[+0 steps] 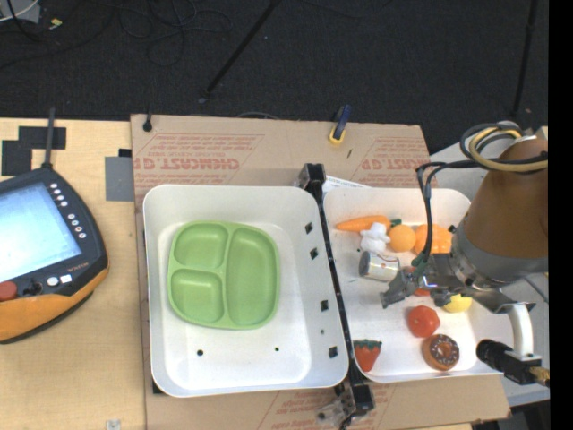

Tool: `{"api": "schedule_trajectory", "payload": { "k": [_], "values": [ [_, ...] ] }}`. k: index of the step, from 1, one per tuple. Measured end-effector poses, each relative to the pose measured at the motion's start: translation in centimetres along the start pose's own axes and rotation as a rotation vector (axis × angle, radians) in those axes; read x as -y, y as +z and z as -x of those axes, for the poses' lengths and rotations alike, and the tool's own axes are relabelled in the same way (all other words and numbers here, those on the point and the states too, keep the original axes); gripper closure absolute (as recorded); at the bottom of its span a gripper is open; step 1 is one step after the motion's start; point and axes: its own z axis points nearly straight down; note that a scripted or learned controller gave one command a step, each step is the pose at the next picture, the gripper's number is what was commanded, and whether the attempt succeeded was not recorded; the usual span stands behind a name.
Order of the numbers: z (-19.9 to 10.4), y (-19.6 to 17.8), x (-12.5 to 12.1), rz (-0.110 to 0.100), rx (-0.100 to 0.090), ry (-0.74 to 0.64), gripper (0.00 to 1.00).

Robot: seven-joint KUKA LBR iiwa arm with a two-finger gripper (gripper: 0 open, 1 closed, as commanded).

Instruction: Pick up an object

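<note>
The right bin (pixel 363 325) holds a small crowd of toy foods, any of which could be picked. A carrot (pixel 362 224) lies toward the far left of that bin, with a white piece (pixel 377 236) and an orange fruit (pixel 403 237) just beside its right end. Nearer lies a small silvery can (pixel 377 265) on its side, and nearer still a red tomato (pixel 423 321), a chocolate donut (pixel 441 352) at the near right, and a strawberry (pixel 367 354) against the bin's near left corner. A yellow item (pixel 458 304) shows just right of the tomato, partly hidden under the arm. The gripper (pixel 405 289) hangs low over the middle of this bin, between the can and the tomato, its dark fingers (pixel 392 297) pointing left; whether the claw is spread or closed cannot be told, and nothing is visibly between them. The grey arm (pixel 506 218) covers the bin's right side. The left bin (pixel 228 365) holds a green divided plate (pixel 224 273). Far left on the bench (pixel 81 356) rests a control pendant (pixel 40 253).
</note>
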Motion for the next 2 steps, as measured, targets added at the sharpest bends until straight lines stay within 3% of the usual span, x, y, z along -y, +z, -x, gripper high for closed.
{"api": "schedule_trajectory", "payload": {
  "k": [1, 2],
  "values": [
    [-7.9, 2.8, 0.1, -0.002, -0.002, -0.007, 0.00],
    [-7.4, 1.6, 0.1, -0.002, 0.000, 0.005, 1.00]
  ]
}}
